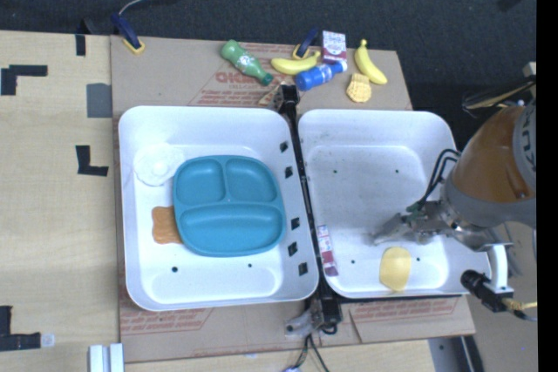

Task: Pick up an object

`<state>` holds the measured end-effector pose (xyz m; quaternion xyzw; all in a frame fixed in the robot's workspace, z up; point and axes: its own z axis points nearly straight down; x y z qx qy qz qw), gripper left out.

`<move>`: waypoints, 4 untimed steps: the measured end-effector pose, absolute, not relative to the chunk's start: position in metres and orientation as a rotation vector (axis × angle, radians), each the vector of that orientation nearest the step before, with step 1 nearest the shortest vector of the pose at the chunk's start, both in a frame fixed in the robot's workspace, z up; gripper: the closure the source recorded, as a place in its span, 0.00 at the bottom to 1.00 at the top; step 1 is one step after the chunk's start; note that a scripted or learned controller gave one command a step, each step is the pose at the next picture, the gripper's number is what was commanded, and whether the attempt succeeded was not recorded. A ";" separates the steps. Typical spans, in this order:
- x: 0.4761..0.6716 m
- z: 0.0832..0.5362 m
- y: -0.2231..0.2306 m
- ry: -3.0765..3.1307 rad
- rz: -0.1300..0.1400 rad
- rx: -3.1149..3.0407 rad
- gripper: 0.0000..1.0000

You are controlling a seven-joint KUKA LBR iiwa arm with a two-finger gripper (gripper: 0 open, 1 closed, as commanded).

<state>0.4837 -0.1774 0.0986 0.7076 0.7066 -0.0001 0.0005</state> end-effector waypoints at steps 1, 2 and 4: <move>0.532 0.257 -0.189 2.220 -0.001 2.219 0.00; 0.600 0.124 -0.138 2.227 -0.004 2.223 0.00; 0.644 0.184 -0.027 2.225 0.000 2.219 0.00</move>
